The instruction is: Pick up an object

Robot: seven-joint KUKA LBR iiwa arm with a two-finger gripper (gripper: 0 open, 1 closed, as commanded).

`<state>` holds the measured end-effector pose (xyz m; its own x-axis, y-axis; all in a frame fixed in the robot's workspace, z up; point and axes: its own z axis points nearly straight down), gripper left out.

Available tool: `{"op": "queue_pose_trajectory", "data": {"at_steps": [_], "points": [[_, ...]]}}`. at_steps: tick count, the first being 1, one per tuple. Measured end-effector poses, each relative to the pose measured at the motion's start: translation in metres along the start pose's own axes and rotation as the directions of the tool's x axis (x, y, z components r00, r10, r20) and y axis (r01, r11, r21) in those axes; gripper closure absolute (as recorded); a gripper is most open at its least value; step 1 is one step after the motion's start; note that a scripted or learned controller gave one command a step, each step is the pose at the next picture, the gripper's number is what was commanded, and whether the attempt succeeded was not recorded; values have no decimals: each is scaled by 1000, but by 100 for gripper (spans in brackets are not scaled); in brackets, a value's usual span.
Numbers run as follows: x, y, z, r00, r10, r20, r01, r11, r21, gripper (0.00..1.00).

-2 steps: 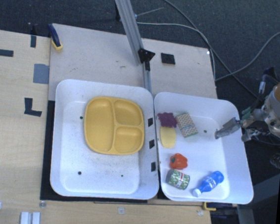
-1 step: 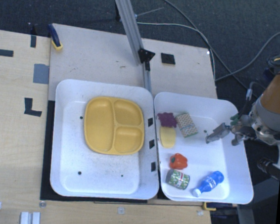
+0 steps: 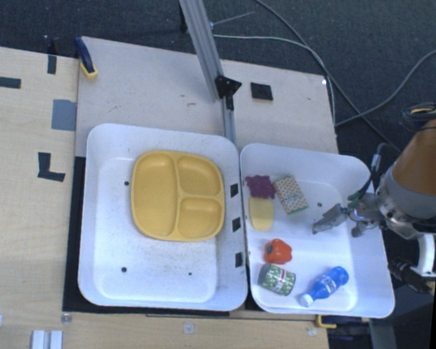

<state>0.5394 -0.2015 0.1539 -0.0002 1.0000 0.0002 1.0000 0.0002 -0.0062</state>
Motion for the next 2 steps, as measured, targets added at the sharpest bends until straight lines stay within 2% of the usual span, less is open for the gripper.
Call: {"op": "queue_pose_trajectory", "data": {"at_steps": [1,2], "points": [[2,6,47,1000,-1,0,1,1000,0,0],[2,7,34,1000,-2,0,2,1000,-3,100]]}}
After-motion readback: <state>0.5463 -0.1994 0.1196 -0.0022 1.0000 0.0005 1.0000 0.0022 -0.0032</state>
